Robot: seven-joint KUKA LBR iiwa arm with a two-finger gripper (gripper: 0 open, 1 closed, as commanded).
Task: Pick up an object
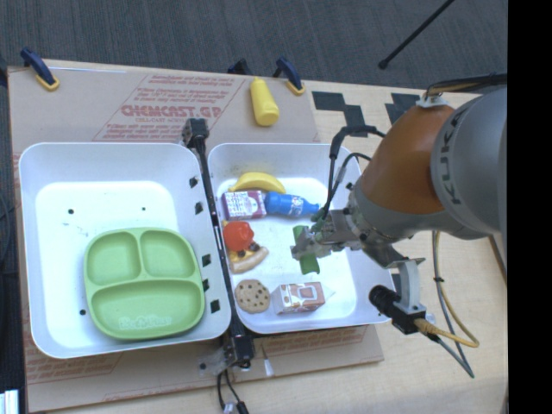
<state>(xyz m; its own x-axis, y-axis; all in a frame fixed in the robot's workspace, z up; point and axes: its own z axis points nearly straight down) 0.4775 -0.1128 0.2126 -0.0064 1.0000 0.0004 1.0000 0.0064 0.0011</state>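
One green object directly at the tool, right bin, grip state unclear

Gripper low over right bin, near green item — banana, blue bottle, cookie nearby; green plate in left bin.

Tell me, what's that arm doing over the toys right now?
Gripper low in right bin, fingers unclear. Green item at its tip. Small carton and blue bottle close by.

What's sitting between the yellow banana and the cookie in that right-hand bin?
The camera view shows a purple packet, then a red-topped toy, between banana and cookie.
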